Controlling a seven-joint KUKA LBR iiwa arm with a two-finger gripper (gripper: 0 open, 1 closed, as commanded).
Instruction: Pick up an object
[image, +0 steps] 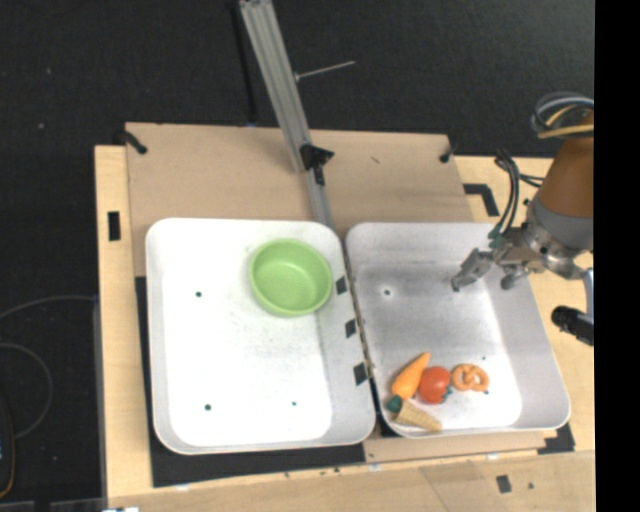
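Cone (417, 417), carrot (410, 376), tomato (434, 385) and pretzel (470, 378) cluster at right bin's (420, 260) near edge. Bowl (290, 277) sits by left bin's (200, 330) far right corner. My gripper (488, 273) hangs open, holding nothing, over right bin's far right corner.

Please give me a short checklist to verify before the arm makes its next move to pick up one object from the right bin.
1. Gripper open and holding nothing: ok.
2. Gripper above the right bin: ok, over its upper right part.
3. Targets present: ok; carrot, tomato, pretzel and cone lie at the near edge.
4. Targets well separated: not ok; carrot, tomato and cone are crowded together.
5. Gripper aligned over a target: not ok.
6. Green bowl out of the way: ok, in the left bin.
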